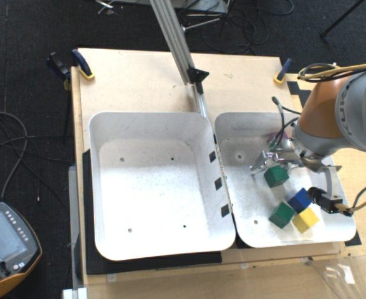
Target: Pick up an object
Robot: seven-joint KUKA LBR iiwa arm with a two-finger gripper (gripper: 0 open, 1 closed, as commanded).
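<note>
I look down on my bench (139, 80) and see two white bins side by side. The left bin (151, 185) is big and white, with little dark specks on its floor. The right bin (245, 136) has all the blocks in it.

My arm (341, 114) comes in from the right. It is grey with an orange part above the wrist. It bends down into the right bin. The gripper (271, 164) is low, near the middle of that bin. A dark green block (275, 176) sits right under the gripper tip, touching it or very close. I cannot tell if the fingers are wide or closed, and I cannot tell if they have the block between them. The metal parts are too small and mixed up to see well.

Three more blocks sit near the front of the right bin. A lighter green block (282, 215) is on the left of the group. A blue block (299, 200) is just behind and to the right of it. A yellow block (305, 219) is just in front of the blue one, touching it or nearly so.

A silver pole (173, 33) leans over the back of the bench. A handheld controller (5, 245) lies on the dark floor at the bottom left.
</note>
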